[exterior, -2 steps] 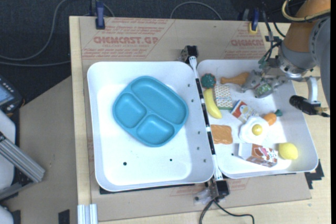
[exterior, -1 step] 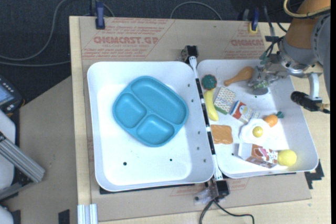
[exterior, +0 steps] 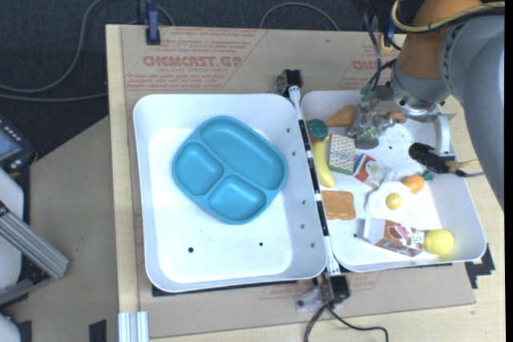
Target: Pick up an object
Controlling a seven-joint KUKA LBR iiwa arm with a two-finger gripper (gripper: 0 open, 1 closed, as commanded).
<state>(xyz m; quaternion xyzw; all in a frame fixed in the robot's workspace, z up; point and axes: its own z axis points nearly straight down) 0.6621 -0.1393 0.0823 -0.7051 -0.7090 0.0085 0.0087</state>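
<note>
My gripper [exterior: 367,130] hangs over the far part of the right bin [exterior: 474,230], reaching down among the small items. An orange wedge [exterior: 342,116] lies just left of it, and a checkered box [exterior: 341,153] sits just below it. Along the bin's left wall lie a teal lump [exterior: 318,127], a yellow banana [exterior: 322,164] and a slice of toast [exterior: 338,206]. A fried egg [exterior: 391,201], a small orange ball [exterior: 413,183], a lemon [exterior: 438,241] and a red packet [exterior: 401,236] fill the near side. I see nothing held in the gripper.
The left bin [exterior: 160,236] holds a blue divided plate [exterior: 229,169] near its middle. A raised divider [exterior: 309,172] separates the two bins. The grey arm with its orange band [exterior: 433,20] comes in from the upper right.
</note>
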